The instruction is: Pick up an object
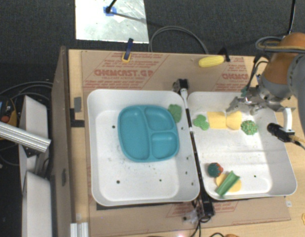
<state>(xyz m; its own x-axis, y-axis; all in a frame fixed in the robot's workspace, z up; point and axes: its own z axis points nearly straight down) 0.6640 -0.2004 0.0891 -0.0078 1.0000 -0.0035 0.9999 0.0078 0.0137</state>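
My gripper point(243, 104) hangs over the back of the right bin point(271, 181), just above a yellow rounded piece point(234, 122) and a green broccoli-like piece point(249, 128). A yellow block point(216, 120) and a flat green piece point(201, 122) lie to their left. Near that bin's front sit a small orange and teal ball point(214, 169) and a green and yellow stick-shaped toy point(227, 182). Nothing shows held in the gripper.
The left bin point(105, 181) holds a blue divided plate point(148, 132), with a green piece point(175, 112) at its back right corner. A yellow clamp point(211, 60) lies on the cardboard behind. A black part point(277, 130) juts over the right bin's right side.
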